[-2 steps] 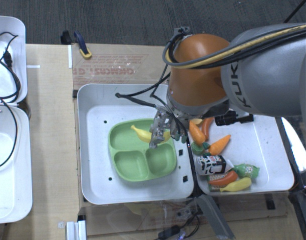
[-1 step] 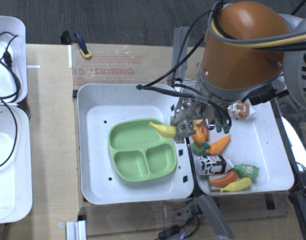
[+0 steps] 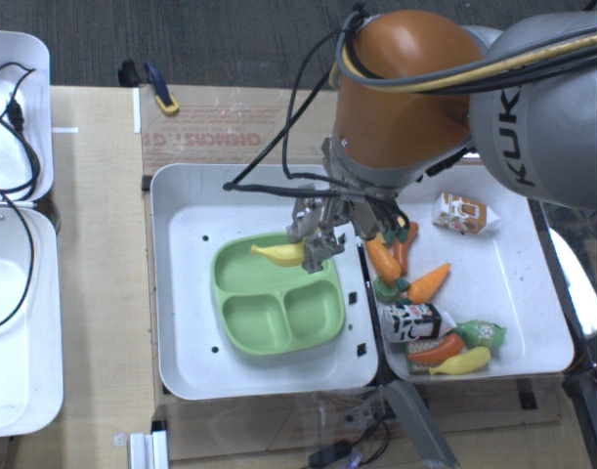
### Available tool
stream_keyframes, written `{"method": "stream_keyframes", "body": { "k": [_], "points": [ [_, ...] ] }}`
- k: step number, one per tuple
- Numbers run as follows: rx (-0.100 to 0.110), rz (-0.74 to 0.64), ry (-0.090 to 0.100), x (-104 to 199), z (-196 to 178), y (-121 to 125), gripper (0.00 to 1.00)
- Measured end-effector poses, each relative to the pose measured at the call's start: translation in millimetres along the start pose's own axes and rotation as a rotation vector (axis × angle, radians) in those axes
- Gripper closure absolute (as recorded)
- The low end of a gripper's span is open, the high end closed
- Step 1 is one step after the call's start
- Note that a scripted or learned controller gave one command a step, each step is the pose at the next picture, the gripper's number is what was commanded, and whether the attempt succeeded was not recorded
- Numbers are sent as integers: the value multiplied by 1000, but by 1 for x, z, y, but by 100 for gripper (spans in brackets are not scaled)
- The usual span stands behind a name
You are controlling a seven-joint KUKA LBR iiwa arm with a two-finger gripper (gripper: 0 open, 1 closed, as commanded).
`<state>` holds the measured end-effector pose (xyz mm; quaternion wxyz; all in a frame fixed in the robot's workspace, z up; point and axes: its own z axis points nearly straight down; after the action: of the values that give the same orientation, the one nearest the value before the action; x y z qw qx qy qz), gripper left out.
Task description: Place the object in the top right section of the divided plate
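A green divided plate [image 3: 241, 279] lies in the left of the two centre bins [image 3: 181, 291], with one wide section at the top and two smaller ones below. A yellow toy banana [image 3: 278, 253] hangs just over the wide top section, pointing left. Its right end sits between the fingers of my gripper [image 3: 316, 254], which is shut on it. The gripper stands over the plate's upper right corner, under the big orange wrist band [image 3: 405, 86].
The right bin [image 3: 533, 262] holds toy carrots [image 3: 384, 257], another carrot [image 3: 427, 281], a snack packet [image 3: 460, 213], a black-and-white bottle [image 3: 412, 320] and several toy vegetables at its front. Black cables hang from the wrist. A white bin [image 3: 15, 291] with cables stands at far left.
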<state>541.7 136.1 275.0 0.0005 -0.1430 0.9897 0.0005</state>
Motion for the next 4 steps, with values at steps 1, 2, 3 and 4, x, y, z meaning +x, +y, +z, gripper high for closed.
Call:
{"method": "stream_keyframes", "body": {
  "k": [1, 2, 3, 4],
  "points": [
    [1, 101, -3, 64, -99, -42, 100],
    [2, -231, -4, 63, -167, -117, 100],
    [0, -125, 0, 57, -19, -28, 100],
    [0, -178, -2, 30, -44, 17, 100]
  ]
}}
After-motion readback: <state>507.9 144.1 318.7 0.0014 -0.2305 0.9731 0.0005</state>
